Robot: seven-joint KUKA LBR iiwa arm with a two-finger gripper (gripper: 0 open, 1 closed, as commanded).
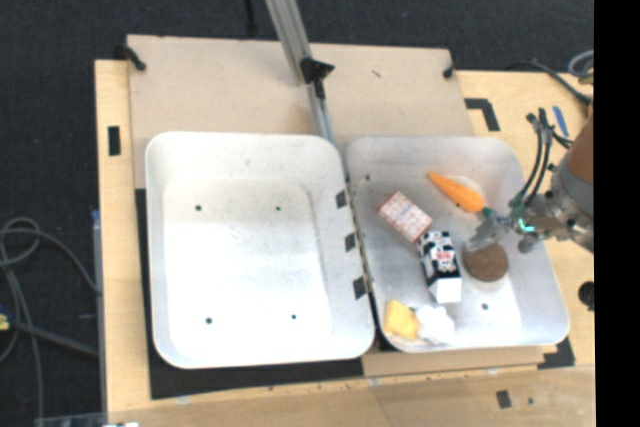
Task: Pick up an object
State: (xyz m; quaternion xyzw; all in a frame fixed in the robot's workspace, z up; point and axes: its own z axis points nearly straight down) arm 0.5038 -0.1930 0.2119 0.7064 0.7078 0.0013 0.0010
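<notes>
The pincer [492, 233] hangs low in the right bin [530, 315], touching a brown disc [486, 264] just below it (grip state: cannot tell). A carrot [456, 190] lies up-left; a carton [440, 266] sits just left.

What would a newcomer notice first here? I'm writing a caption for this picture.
The right bin holds all the clutter: an orange carrot, a pink checked packet, a black-and-white carton, a brown disc and a yellow piece. The gripper hangs above the brown disc.

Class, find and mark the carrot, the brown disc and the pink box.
carrot [456, 190], camera view, middle of its orange body
brown disc [486, 263], camera view, centre of its top
pink box [404, 215], camera view, centre of its top face
</notes>
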